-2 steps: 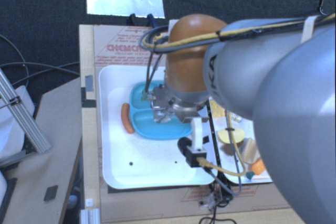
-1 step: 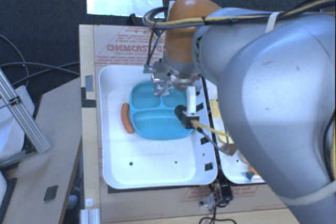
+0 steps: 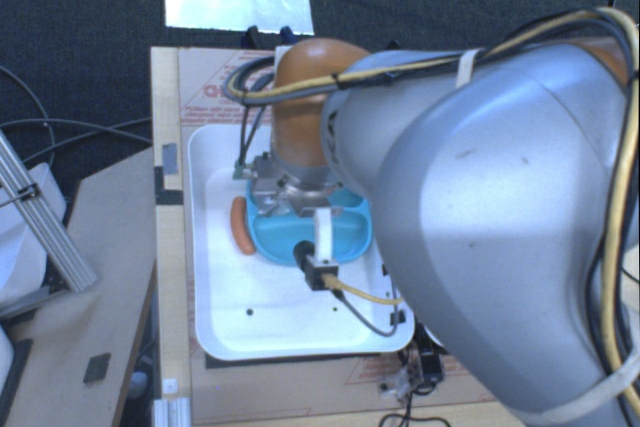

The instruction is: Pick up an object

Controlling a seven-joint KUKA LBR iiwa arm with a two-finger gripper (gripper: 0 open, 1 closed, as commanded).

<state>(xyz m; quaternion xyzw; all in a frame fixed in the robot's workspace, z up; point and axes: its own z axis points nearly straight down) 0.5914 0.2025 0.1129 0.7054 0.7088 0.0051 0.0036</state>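
KUKA arm (image 3: pixel 500 215) reaches in from the right and hangs its gripper (image 3: pixel 288 193) low over a blue dish (image 3: pixel 352 227) in the middle of the white bin (image 3: pixel 215 315), with an orange sausage-shaped piece (image 3: pixel 241 226) lying just beside the dish's left edge. The wrist hides the gripper's tip, so whether its grip is released or clenched cannot be told, and nothing is seen held. The step in hand looks like the descent onto a target, probably the dish. The next move would call for a sure hold on the rim and a straight lift clear of the orange piece
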